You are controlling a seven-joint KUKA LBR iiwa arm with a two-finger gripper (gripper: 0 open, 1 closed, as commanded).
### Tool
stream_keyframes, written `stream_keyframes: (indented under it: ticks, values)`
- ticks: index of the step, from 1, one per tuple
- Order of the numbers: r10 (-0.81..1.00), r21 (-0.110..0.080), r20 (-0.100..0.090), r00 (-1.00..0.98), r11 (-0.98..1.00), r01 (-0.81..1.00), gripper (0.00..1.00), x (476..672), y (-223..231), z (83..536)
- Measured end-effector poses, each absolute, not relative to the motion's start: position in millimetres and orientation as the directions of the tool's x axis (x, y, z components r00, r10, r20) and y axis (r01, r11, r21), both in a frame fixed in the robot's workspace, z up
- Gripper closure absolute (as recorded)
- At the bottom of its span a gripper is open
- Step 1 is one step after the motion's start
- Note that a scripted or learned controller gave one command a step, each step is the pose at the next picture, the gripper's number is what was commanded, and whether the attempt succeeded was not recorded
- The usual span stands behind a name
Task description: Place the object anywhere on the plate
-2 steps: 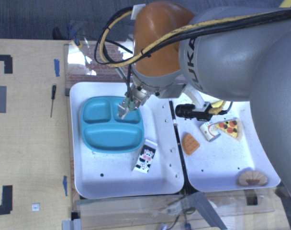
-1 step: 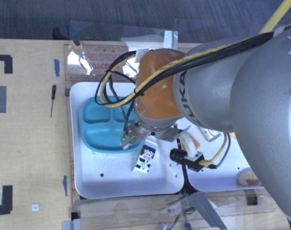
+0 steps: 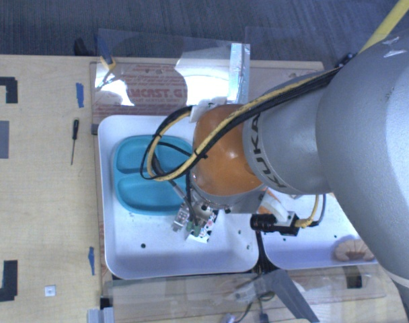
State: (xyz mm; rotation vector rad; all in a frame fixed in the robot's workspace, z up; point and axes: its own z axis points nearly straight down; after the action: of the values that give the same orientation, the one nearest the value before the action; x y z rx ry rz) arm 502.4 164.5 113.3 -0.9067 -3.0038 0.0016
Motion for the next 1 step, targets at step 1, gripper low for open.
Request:
stream_keyframes:
  ticks: [1]
  values:
    - [0.483, 0.004, -0.001, -0.876, 0.876, 0.483, 1.00, 507.5, 223.4, 111.4]
